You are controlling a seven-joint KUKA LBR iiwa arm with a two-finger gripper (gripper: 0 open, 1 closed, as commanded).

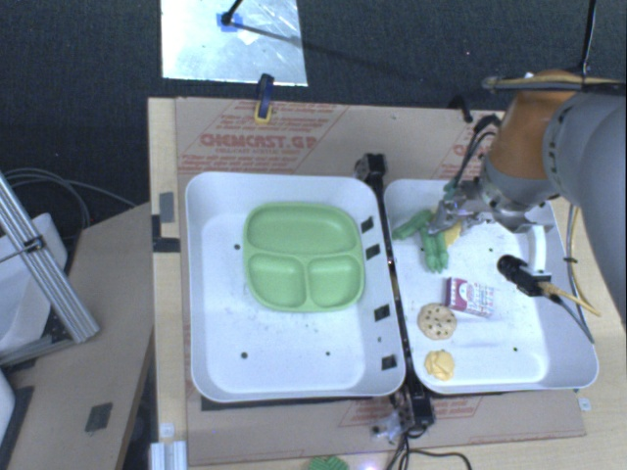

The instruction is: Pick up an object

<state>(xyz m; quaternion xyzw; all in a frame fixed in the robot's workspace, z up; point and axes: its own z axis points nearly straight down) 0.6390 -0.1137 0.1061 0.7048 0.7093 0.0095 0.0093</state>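
Hovering pincer (pixel 453 213) over right bin (pixel 558 360), green toy (pixel 423 235) just beneath its tip, grip state unclear

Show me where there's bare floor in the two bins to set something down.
Left bin: bare floor in front of and left of the green plate. Right bin: a bare patch between the small carton and the front wall. Crowded: around the gripper and green toys.

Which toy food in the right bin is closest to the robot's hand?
The green beans, right below the hand. The cookie and yellow piece sit farther away.
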